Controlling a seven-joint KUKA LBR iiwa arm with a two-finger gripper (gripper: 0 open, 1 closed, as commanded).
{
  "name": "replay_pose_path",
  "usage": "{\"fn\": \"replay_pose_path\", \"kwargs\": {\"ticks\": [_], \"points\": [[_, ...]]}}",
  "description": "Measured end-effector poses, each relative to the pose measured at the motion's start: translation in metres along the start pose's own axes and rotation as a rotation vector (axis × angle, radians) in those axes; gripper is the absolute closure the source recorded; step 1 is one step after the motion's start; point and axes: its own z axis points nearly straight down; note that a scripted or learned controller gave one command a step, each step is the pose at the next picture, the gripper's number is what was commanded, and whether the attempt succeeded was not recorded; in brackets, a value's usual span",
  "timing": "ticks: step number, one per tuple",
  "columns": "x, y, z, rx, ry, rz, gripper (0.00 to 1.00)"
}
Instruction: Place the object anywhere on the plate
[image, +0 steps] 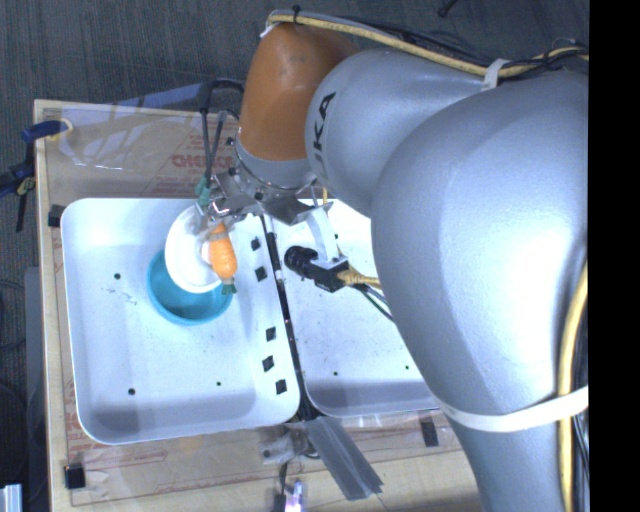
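Carrot over the plate
The gripper (215, 222) grips an orange carrot (223, 257) at the white plate's (185, 255) three o'clock edge.

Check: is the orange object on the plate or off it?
On: the orange object overlaps the white plate's right edge; true contact cannot be told.

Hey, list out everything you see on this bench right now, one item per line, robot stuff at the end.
Bins: two, white, shallow, side by side on the bench.
Blue plate: one, blue, in the left bin, toward its upper right.
White dish: one, white, overlapping the blue plate's upper edge.
Carrot: one, orange, at the white dish's right rim, under the end effector.
Black connector: one, black with a yellow cable, over the right bin.
Arm: one, grey with orange band, reaching in from the right.
End effector: one, directly above the carrot.
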Motion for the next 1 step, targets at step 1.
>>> {"fn": "replay_pose_path", "kwargs": {"ticks": [1], "points": [[-0.0002,0.0009,-0.0023,-0.004,-0.001,-0.001,0.0]]}}
